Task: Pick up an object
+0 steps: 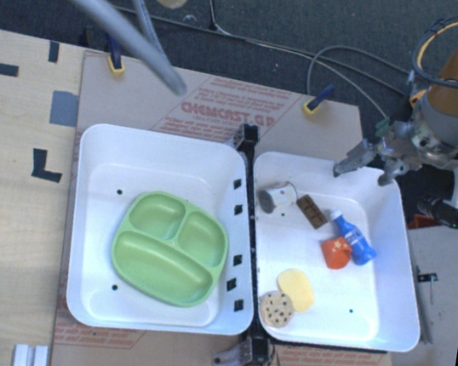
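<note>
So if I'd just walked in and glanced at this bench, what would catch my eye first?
Probably the green divided plate, lying alone in the left bin. Next, the scatter of small things in the right bin: a blue bottle touching an orange piece, a chocolate bar, a yellow piece and a cookie. Above that bin's far right corner hangs the gripper, fingers spread, holding nothing.
</note>
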{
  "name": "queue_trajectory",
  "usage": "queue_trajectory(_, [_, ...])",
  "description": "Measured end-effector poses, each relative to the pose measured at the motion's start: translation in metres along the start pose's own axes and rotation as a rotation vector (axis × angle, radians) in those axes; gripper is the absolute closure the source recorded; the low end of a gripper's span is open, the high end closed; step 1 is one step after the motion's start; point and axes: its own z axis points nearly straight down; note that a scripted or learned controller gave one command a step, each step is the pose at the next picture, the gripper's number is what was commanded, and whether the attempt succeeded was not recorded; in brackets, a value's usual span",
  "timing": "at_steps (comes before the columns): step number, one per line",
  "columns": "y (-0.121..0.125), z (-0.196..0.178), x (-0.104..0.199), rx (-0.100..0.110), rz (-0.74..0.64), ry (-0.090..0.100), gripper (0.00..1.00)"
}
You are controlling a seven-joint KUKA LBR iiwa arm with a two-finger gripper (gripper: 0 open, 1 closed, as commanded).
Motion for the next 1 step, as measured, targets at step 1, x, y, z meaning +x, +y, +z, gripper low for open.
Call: queue_trajectory(1, [0.0025,-0.0088,0.0005,-0.013,-0.003,-0.003,0.00])
